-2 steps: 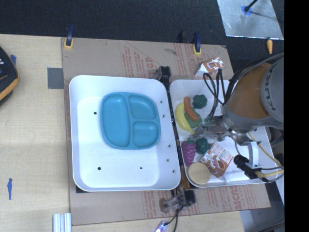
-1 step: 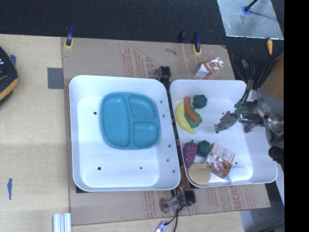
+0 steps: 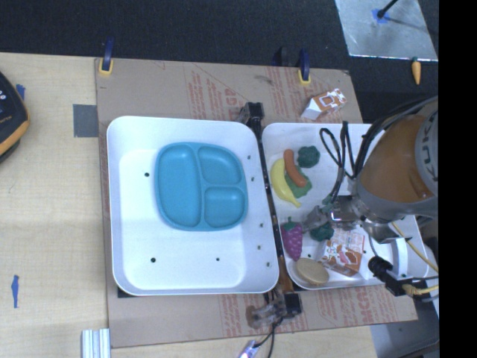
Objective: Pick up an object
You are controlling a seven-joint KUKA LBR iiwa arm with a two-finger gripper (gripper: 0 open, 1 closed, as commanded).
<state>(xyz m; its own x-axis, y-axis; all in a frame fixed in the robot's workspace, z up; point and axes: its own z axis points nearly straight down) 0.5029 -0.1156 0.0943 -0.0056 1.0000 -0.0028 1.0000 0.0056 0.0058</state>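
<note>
Currently no pick confirmed. Left bin (image 3: 127, 200): blue divided plate (image 3: 201, 186), untouched. Right bin (image 3: 283, 136): banana (image 3: 282, 183), purple grapes (image 3: 293, 239), snack packet (image 3: 343, 253), all resting. Gripper (image 3: 328, 216) low above dark green item (image 3: 322, 232); grasp state: cannot tell. Lift outstanding.

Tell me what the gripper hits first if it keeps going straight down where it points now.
Probably the dark green toy right under the gripper in the right bin, though depth is hard to judge from this view.
</note>
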